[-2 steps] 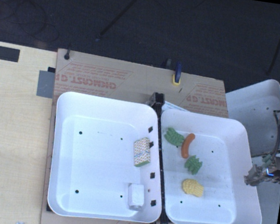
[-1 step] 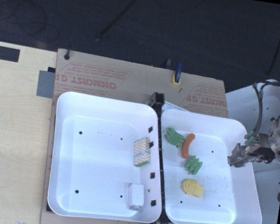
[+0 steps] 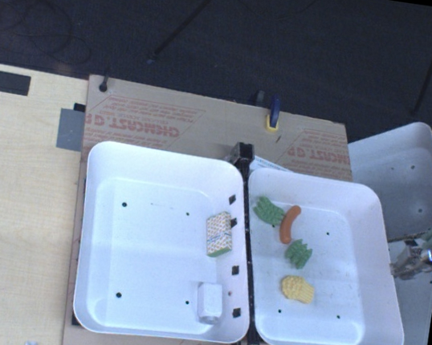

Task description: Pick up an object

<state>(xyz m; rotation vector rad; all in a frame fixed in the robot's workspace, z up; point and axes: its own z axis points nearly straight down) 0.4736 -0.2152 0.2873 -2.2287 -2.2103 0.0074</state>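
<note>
**Two bins on the bench: contents and positions**

Left bin [image 3: 107, 191]: shallow, white; holds two items, both near its right wall; a patterned rectangular packet [image 3: 219, 234] in cream and green, lying flat about midway down that wall; a small white block [image 3: 209, 301] below it, close to the bin's near right corner, pale against the bin floor and hard to make out in detail.

Right bin [image 3: 357, 206]: shallow, white, set just beside the left bin, the two rims meeting along a dark divider; holds four items in its left half; a green leafy toy [image 3: 268, 211] at upper left; an orange sausage-shaped piece [image 3: 288, 223] just to its right, slightly tilted from upright, close to or touching the green toy, which of the two cannot be told; a smaller green knobbly piece [image 3: 298, 255] below the orange one, apart from it; a yellow corn-like piece [image 3: 297, 288] below that, lying apart from the rest.

Support: both bins sit on a brown cardboard sheet [image 3: 175, 125] with red print, on a pale wooden bench [image 3: 6, 216].

Gripper: state cannot be told.
</note>
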